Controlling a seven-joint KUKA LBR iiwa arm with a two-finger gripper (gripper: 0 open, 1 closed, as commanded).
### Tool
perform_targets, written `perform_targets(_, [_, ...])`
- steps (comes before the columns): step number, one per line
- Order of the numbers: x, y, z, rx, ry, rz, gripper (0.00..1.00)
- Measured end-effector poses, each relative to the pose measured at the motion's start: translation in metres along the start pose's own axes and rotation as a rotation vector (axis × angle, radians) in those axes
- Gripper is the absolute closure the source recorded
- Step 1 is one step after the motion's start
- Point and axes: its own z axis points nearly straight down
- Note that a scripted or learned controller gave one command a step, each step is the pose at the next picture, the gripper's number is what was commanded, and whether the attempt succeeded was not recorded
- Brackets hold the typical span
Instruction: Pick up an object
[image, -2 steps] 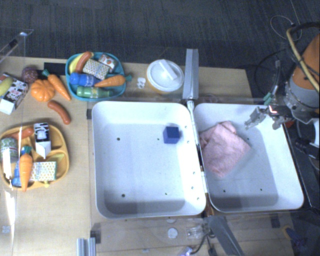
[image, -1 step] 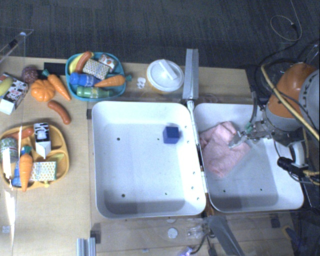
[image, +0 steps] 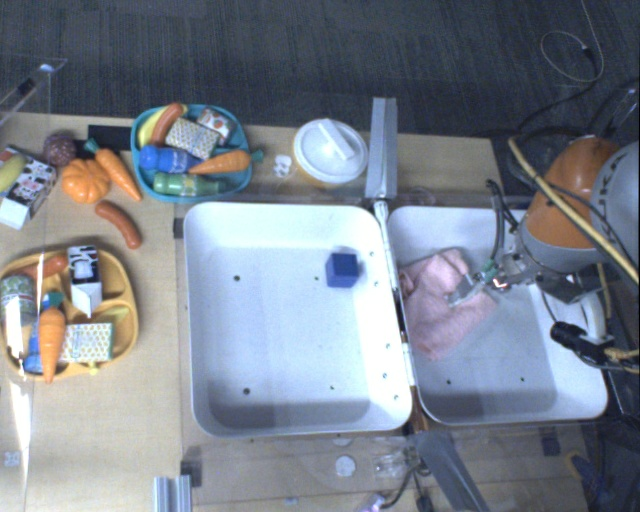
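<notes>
A crumpled pink cloth (image: 440, 298) lies in the right bin (image: 520, 390), against its left wall. A small blue cube (image: 343, 268) sits in the left bin (image: 270, 380), toward its upper right. My gripper (image: 478, 285) reaches in from the right and hangs low over the right edge of the pink cloth, its tips at or just above the fabric. The fingers are small and blurred against the cloth.
A divider rail (image: 378, 150) runs between the bins at the back. Left of the bins stand a blue bowl (image: 190, 150) and a yellow plate (image: 70, 315) of toy food, with a white lid (image: 332, 150) behind. Cables (image: 590, 345) hang by the right bin's edge.
</notes>
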Motion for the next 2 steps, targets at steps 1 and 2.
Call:
perform_targets(1, [0.001, 0.003, -0.011, -0.004, 0.002, -0.002, 1.00])
perform_targets(2, [0.039, 0.067, -0.111, 0.007, 0.007, -0.139, 1.00])
